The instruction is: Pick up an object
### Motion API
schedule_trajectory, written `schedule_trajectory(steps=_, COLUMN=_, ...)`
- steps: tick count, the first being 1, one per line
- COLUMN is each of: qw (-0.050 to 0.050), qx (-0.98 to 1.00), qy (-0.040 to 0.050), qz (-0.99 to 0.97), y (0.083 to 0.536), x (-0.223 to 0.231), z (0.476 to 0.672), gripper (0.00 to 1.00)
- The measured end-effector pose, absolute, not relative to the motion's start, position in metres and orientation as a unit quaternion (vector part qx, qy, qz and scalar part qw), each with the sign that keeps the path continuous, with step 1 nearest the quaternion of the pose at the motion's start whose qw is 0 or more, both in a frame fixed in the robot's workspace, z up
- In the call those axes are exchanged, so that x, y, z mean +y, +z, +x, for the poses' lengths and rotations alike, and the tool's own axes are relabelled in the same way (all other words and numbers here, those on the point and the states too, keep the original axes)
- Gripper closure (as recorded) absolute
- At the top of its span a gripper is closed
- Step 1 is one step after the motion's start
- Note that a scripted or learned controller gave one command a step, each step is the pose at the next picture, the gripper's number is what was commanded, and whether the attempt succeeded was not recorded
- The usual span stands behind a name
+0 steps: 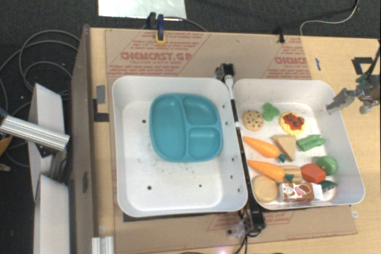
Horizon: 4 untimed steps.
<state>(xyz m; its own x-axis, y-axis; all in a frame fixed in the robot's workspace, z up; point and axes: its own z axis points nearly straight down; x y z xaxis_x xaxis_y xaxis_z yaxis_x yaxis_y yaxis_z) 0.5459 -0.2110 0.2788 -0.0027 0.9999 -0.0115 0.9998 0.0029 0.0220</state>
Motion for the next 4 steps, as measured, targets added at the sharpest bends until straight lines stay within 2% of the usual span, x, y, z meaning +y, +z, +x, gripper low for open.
schedule_trajectory(steps=1, qw=-0.006, qx=0.711, qy=-0.0015, qz=0.704, y=0.126, x=-0.128, z=0.529, gripper=0.0)
schedule_trajectory(steps=2, qw=0.002, qx=0.709, qy=0.001, qz=0.705, y=0.109, x=-0.144, z=0.578, gripper=0.0)
schedule_trajectory(steps=3, qw=0.003, qx=0.707, qy=0.0032, qz=0.707, y=0.087, x=-0.168, z=0.575, gripper=0.0)
schedule_trajectory(steps=4, qw=0.004, qx=0.709, qy=0.0017, qz=0.705, y=0.086, x=-0.193, z=0.622, gripper=0.0)
